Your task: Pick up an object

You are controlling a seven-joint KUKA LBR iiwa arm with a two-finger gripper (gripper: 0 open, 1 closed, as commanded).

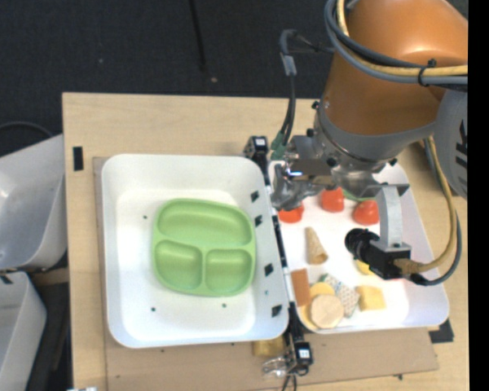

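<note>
While its fingers seem hidden, the gripper point(292, 192) hovers over the right bin point(428, 296).

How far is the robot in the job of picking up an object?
Done: the arm is lowered over the right bin. In hand: the gripper sits just above an orange piece, with nothing visibly held. Left: grasping and lifting; the cone and round wooden disc also lie untouched.

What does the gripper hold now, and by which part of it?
It cannot be told. The gripper hangs low over the right bin, close above an orange piece, but the arm hides its fingers.
</note>
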